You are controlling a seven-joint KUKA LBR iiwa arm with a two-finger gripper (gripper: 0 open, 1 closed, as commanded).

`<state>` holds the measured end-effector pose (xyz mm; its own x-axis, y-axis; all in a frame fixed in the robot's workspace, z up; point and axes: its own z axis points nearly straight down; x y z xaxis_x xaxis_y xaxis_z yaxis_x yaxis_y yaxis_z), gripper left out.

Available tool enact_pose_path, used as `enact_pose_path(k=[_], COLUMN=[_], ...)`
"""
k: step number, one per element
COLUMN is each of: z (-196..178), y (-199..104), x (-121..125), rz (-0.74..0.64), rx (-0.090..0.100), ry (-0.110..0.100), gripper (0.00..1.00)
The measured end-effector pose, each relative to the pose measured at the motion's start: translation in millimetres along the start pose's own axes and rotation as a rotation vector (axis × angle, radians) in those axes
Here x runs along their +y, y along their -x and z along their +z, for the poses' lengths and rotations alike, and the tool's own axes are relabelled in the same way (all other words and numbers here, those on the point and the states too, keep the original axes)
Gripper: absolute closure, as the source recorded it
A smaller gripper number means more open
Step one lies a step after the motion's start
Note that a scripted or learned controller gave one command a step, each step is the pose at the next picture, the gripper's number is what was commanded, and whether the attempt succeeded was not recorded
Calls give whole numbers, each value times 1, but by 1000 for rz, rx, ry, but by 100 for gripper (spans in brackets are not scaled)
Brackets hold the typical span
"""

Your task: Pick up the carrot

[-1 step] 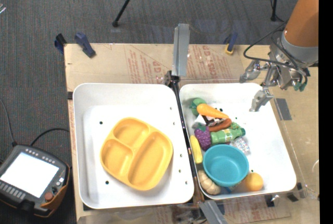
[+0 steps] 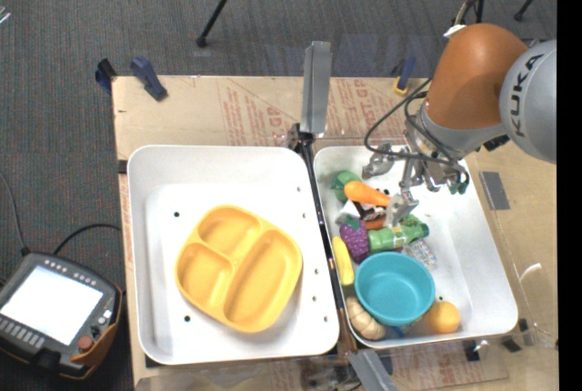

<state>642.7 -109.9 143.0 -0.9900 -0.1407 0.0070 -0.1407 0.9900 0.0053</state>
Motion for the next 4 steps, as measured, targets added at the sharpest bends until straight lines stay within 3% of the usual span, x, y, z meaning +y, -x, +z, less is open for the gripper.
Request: enact_pose_path(k=[1,2,3,4], z=[38,53,54,55], y=[2,1,-13,-59], x=[22,19,26,32], rz=[10,163,140,347], rx=[-14,-13,-12,-12], ry=[-6,-5,-5,-3], gripper=[0,0,0,0])
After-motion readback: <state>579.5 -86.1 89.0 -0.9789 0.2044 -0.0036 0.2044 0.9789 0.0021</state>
